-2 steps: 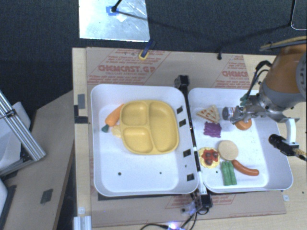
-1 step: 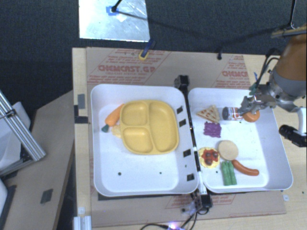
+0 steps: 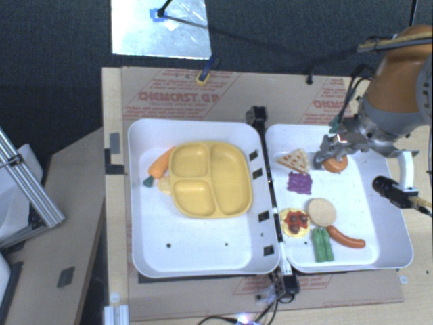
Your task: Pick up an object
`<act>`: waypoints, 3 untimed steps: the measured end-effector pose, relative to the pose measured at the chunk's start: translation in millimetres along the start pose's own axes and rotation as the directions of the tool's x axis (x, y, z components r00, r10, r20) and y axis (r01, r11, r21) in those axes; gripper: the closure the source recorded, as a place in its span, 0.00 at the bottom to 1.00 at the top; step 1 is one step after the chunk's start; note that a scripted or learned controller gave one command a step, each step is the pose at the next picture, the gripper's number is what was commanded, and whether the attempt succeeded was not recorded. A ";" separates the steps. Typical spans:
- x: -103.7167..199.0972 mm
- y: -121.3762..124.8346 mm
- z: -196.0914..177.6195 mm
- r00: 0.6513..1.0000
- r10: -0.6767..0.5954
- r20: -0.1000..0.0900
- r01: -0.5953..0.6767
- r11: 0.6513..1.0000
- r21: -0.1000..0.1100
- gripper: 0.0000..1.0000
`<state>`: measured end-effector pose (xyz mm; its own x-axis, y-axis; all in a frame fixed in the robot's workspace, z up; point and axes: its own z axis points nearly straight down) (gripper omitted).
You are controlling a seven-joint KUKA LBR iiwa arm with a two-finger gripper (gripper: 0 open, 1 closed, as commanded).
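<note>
Right bin [image 3: 399,249], front edge: green beans [image 3: 323,244] lying next to a hot dog sausage [image 3: 346,237], both close to the near wall.
Just behind those: a little pizza-looking round thing [image 3: 294,222] with red bits on it, touching a tan bun [image 3: 322,212].
Middle of that bin: a purple bunch of grapes [image 3: 299,182], and behind it a tan wedge [image 3: 294,160], kinda like a cracker or sandwich slice.
Orange round piece [image 3: 334,163]: sits toward the back of the right bin, and it's right under the gripper.
Gripper [image 3: 327,153]: down low over that orange piece, honestly can't tell if it's spread or closed, or whether it actually has anything.
Left bin [image 3: 145,249]: big yellow divided plate [image 3: 206,179] in the middle, a carrot [image 3: 160,163] tucked against its left side.
Arm [image 3: 399,80]: comes in from the right, orange band visible above the wrist.
Far back: a shiny square sheet [image 3: 161,19] on the dark floor beyond the bench.
</note>
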<state>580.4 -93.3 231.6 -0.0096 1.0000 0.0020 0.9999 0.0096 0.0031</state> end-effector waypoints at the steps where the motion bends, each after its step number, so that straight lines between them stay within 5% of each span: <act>1: 61.0 -7.6 -4.7 1.000 -0.001 0.000 0.001 1.000 0.002 1.00; 3: 161.5 -21.5 14.5 1.000 0.000 0.000 0.000 1.000 0.003 1.00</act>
<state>557.4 68.1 217.4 -0.0093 1.0000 0.0021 1.0000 0.0093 0.0002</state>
